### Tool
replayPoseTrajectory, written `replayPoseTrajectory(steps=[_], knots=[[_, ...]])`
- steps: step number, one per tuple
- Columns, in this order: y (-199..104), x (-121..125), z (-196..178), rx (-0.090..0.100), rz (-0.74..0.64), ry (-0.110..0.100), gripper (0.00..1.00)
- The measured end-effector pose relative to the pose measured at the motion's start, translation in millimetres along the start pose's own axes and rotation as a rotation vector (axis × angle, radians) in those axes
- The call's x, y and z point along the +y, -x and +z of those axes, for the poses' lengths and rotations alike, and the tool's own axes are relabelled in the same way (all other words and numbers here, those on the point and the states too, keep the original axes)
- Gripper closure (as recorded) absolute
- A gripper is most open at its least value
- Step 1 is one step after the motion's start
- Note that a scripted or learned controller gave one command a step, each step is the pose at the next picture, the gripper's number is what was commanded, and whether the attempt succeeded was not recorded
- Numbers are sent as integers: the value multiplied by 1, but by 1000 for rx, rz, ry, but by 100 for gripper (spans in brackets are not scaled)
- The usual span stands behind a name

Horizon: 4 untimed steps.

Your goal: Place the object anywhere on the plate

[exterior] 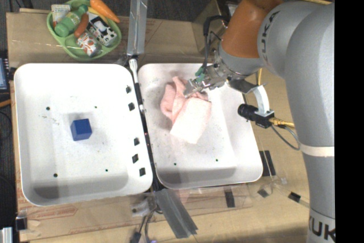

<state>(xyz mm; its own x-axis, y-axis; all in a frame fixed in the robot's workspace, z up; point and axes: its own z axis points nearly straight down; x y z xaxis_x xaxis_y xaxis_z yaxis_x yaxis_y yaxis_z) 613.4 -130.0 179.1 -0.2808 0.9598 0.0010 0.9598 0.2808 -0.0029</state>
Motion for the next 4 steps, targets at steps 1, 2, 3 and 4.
replayPoseTrajectory(steps=[1, 2, 3, 4], knots=[[-1, 0, -50, 0, -6, 2, 100], [-60, -7, -46, 0, -411, -1, 100], [-109, -7, -37, 0, -816, -2, 100], [-161, -10, -51, -1, -1220, 0, 100]])
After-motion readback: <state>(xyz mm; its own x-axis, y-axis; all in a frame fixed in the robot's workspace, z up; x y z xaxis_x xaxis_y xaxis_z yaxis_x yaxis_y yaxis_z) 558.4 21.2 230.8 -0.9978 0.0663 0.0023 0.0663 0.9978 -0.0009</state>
